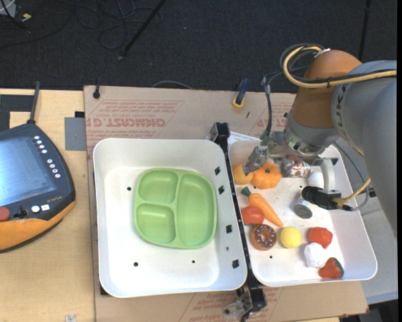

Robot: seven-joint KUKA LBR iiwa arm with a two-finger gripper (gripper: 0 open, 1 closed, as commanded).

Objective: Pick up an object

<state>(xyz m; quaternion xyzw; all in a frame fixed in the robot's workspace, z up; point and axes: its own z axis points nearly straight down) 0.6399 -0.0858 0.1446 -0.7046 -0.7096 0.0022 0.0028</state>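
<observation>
Nearest edge of right bin [362,274]: red strawberry [331,267] in the corner, white lump [313,255] touching it, red tomato-like piece [319,236] just behind. Same row toward the divider: yellow lemon [290,237], then choc donut [263,236], the two close together. Next row back: carrot [266,208] lying slantwise, red pepper [252,215] against its lower side, small grey disc [303,210] apart to the right. Left bin [113,247] carries only a green divided plate [175,208], flat, roughly centred. Farther in, orange pumpkin [267,177] sits on the bin floor near the divider, w/ a yellow-orange piece [241,174] touching its left. Gripper [259,161] hangs low right over the pumpkin's far-left side, arm coming in from the right; open or closed, can't tell, parts overlap too much. Behind pumpkin: a patterned small item [296,169] and a white one [315,178], too small to ID. Beyond bins: printed cardboard sheet [154,116]; teach pendant [19,180] off to the far left. Progress: approach looks made, pumpkin the prob. target, but nothing is lifted, all items rest on the floor. Left to do: secure grip, raise clear. Risk: round pumpkin may slip.
</observation>
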